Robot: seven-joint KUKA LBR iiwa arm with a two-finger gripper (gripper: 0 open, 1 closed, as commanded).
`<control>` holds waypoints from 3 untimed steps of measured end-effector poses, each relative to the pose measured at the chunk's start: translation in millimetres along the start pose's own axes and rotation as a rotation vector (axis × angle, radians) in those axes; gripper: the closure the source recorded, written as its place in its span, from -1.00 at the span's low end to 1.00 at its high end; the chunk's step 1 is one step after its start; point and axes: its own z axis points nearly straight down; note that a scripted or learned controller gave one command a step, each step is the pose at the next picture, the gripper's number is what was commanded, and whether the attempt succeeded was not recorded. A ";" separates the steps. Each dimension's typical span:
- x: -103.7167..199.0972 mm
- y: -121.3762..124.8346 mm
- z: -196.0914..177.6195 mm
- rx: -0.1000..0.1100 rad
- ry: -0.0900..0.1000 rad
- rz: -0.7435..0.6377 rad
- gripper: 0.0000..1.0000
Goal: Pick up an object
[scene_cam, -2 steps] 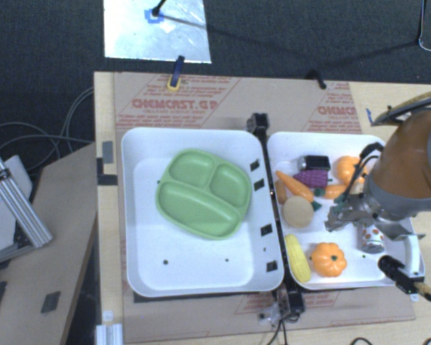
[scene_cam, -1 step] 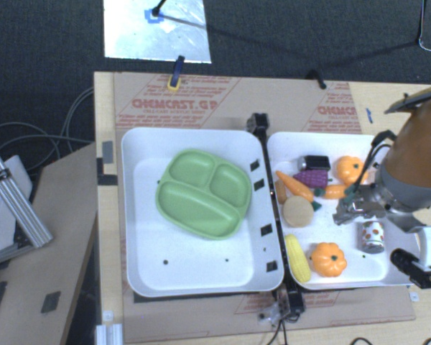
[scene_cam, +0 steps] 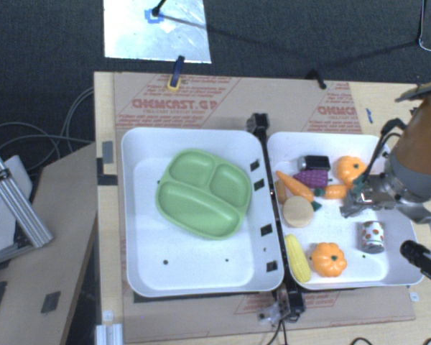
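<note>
The end effector [scene_cam: 355,201] is seen low over the right bin [scene_cam: 401,272], at the end of the arm [scene_cam: 422,157] reaching in from the right. How far it is opened cannot be told from this angle, and nothing is seen held in it.

The candidates for picking are all gathered in that right bin: a small can [scene_cam: 372,236] just below the end effector, an orange pumpkin [scene_cam: 328,259] nearer the front, a corn cob [scene_cam: 296,257] along the divider, a round beige disc [scene_cam: 298,210], a carrot [scene_cam: 294,185], a purple piece [scene_cam: 314,179], a black block [scene_cam: 317,162] and a second orange pumpkin [scene_cam: 348,169] at the back. A green divided plate [scene_cam: 202,192] is lying in the left bin [scene_cam: 140,192].

Risk is judged to come from the crowding. The carrot, purple piece and disc are packed touching or nearly so, and a descent there could end with two things nudged and neither gripped. The can, being round and smooth, could be rolled aside. The pumpkins' rounded bodies could be squeezed out sideways under closure. A grasp near the bin wall could be blocked by it.
</note>
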 end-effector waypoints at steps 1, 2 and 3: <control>47.8 17.6 10.7 0.003 0.002 -0.005 1.00; 91.7 44.5 -0.6 0.001 0.003 -0.005 1.00; 110.0 37.6 10.1 0.005 0.002 -0.002 1.00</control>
